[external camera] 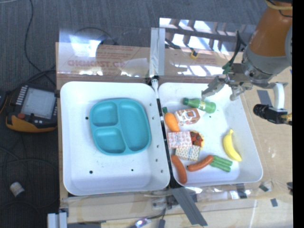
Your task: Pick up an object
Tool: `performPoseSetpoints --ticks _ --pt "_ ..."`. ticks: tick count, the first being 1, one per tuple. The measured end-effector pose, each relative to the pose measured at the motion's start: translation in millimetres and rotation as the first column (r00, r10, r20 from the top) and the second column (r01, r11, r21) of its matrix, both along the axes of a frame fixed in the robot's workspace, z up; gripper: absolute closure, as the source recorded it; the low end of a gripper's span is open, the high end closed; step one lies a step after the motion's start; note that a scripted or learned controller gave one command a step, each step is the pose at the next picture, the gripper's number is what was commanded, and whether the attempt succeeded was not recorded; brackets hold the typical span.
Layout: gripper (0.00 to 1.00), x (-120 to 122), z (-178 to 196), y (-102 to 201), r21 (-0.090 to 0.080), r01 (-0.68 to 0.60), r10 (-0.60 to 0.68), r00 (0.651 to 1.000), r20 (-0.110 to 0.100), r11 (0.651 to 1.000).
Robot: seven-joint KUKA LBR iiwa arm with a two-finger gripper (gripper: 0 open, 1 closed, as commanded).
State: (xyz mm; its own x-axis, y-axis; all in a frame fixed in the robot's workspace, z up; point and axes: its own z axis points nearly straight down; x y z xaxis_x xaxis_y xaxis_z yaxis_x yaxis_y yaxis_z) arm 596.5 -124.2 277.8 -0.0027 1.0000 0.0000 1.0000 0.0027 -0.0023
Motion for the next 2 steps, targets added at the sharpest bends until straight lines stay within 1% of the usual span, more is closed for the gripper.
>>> performPoseSetpoints --ticks 1,2 --pt "0.00 -67 -77 -52 0.000 -0.002 0.002 1.000 -0.001 1.000" --pt "0.00 -79 -174 -89 0.007 0.008 -0.008 1.000 0.004 1.000"
